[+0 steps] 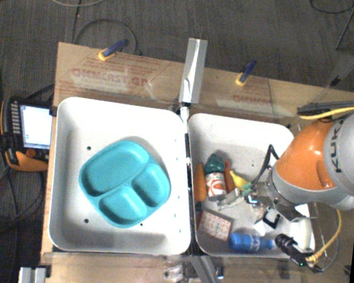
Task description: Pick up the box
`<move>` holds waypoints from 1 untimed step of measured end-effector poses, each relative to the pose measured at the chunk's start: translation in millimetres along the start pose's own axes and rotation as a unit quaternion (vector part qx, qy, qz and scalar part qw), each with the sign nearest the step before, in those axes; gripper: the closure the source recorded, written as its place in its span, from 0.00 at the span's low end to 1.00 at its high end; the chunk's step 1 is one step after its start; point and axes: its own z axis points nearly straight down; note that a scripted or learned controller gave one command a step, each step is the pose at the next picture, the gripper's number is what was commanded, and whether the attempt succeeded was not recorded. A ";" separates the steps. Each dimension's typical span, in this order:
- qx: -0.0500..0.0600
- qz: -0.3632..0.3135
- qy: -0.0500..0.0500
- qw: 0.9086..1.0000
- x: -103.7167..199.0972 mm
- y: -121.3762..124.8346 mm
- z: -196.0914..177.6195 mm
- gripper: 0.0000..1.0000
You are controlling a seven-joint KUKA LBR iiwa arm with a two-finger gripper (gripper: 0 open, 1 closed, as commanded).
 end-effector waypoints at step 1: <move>0.000 0.090 -0.003 0.996 9.6 50.6 0.6 0.00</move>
